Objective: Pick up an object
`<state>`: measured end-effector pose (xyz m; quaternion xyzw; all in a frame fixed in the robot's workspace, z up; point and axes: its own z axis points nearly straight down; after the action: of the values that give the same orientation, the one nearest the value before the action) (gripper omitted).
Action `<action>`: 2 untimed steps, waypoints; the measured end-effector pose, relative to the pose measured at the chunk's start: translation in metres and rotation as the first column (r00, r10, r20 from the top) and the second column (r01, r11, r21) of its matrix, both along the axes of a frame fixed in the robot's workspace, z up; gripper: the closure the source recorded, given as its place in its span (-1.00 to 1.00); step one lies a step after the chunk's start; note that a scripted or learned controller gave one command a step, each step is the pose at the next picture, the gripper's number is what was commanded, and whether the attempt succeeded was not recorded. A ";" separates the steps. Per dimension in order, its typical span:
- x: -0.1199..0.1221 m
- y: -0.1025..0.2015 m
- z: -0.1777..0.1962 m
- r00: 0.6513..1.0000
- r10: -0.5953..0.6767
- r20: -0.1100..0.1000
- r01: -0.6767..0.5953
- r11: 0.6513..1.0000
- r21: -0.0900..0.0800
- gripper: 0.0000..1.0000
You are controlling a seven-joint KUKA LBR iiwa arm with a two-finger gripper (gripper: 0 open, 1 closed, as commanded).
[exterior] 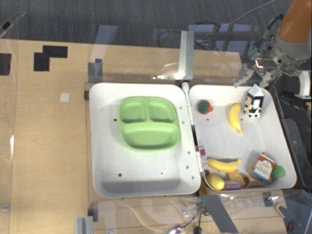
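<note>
Step in hand, as judged: approach, nothing grasped yet. The gripper (pixel 255 78) hangs at about 1 o'clock of the frame, over the far rim of the right bin (pixel 219 94), its two fingers spread wide and bare, with no object between them. The nearest candidate is the small milk carton (pixel 253 104), white with black patches, standing upright just at 6 o'clock of the gripper, near the bin's far right corner. Next move, by my reading: bring the spread fingers down astride the carton, then close; the carton stands tall and narrow, so a glancing finger could tip it. Neighbours: a banana (pixel 236 117) lies just at 9 o'clock of the carton, close but apparently apart, and may crowd the finger on that side; a red and green strawberry-like toy (pixel 204 107) sits further toward 9 o'clock, clear of the approach. The bin's far wall and right wall are both near the carton, leaving little room on those sides. Toward 6 o'clock of the bin a cluster lies packed along the near wall: a second banana (pixel 224 165), a yellow lemon-like piece (pixel 215 182), an orange and white box (pixel 262 167) and a green item (pixel 278 171), touching or nearly so. The left bin (pixel 105 130) holds a green divided tray (pixel 147 123), well apart from the work.
</note>
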<state>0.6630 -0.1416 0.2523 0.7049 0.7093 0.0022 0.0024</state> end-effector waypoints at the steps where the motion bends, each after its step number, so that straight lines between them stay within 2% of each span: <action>1: -0.005 0.000 -0.143 0.999 0.041 -0.003 -0.041 0.999 0.000 -1.00; 2: -0.033 0.006 -0.163 0.985 0.170 0.006 -0.170 0.985 -0.003 -1.00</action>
<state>0.6302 -0.1358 0.0895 0.6418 0.7668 0.0038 0.0055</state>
